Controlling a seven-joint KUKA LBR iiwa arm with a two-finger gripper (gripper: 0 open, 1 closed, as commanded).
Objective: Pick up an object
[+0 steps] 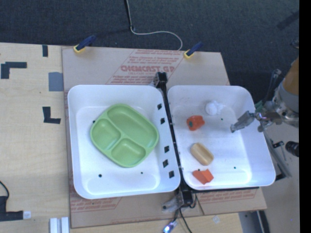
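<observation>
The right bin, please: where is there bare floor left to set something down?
In the right bin, bare floor lies right of the tan piece, toward the lower right corner. The left side is crowded: orange piece, tan piece, red block. The claw hangs over the upper right.

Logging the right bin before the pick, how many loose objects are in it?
4: a white lump near the back, an orange-red piece left, a tan block centre, an orange wedge at the front.

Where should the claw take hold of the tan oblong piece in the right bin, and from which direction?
Grip the tan oblong piece across its narrow middle, coming straight down. It lies flat and diagonal, apart from its neighbours, so its long sides look open for the fingers.
</observation>
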